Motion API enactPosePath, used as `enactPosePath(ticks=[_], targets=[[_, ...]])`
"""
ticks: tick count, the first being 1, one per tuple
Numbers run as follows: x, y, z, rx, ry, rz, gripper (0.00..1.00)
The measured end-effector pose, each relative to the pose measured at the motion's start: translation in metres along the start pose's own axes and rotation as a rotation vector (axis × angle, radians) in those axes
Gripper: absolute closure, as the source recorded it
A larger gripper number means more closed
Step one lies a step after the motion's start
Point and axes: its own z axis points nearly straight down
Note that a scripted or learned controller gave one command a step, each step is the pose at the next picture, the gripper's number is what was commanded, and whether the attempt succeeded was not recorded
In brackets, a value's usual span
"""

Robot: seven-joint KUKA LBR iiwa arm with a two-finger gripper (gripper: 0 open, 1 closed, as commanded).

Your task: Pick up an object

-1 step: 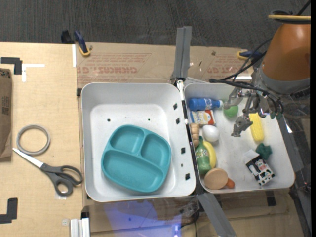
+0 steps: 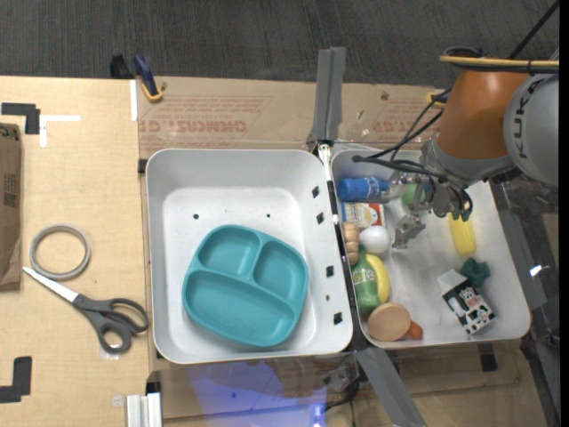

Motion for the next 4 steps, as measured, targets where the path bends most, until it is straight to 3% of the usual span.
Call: enactPosePath(ticks=[1, 2, 3, 4], targets=[[0.016, 0.019, -0.001, 0.004, -0.002, 0.053, 0.00], [0.054, -0.096, -0.003, -0.001, -0.002, 0.160, 0.00], [0.041, 0.014, 0.000, -0.001, 0.001, 0.360, 0.00], [0.109, 0.012, 0.001, -0.001, 0.003, 0.481, 0.00]])
